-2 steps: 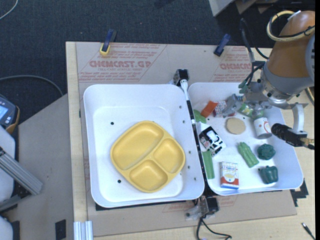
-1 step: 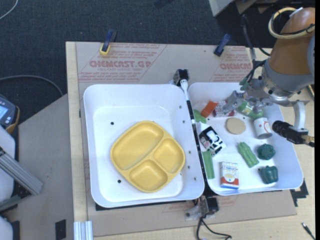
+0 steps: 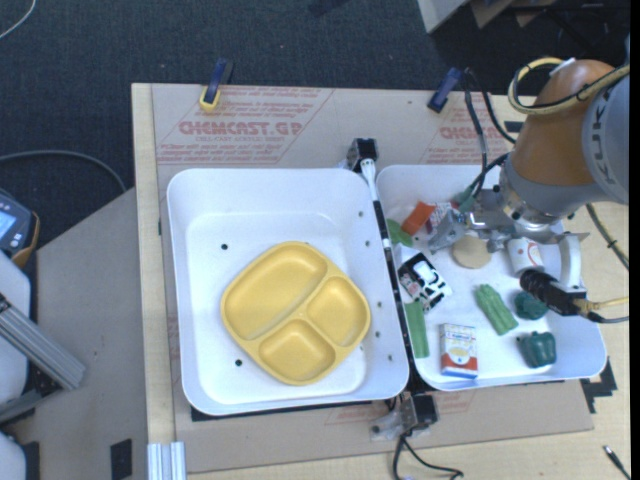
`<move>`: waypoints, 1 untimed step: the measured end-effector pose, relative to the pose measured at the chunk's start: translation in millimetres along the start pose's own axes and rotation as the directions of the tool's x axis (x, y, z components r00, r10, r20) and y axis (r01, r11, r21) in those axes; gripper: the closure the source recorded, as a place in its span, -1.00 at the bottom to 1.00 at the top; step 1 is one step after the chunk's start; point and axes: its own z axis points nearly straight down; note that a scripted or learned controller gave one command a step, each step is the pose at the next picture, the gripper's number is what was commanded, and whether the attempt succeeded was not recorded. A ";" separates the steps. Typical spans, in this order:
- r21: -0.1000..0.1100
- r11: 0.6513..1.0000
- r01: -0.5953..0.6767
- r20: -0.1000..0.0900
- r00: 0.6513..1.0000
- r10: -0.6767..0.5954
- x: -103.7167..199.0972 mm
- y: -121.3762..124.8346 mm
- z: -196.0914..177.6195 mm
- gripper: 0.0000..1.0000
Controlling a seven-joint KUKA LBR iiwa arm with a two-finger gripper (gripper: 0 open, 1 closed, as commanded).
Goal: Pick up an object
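Objects crowd the right bin [image 3: 590,363]: carton [image 3: 459,351], green pepper [image 3: 537,348]; hand [image 3: 452,230] grip state unclear.

Red print reading "CHEMCAST GP" runs across the brown sheet [image 3: 250,128] on the table, behind the left bin [image 3: 190,268].

Divided tray [image 3: 296,313] in left bin [image 3: 190,268], small carton [image 3: 459,351] and toy items, perhaps vegetables [image 3: 495,308], in right bin [image 3: 590,353]
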 end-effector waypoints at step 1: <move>-0.017 1.000 -0.002 0.003 1.000 0.002 -3.3 3.6 37.5 -1.00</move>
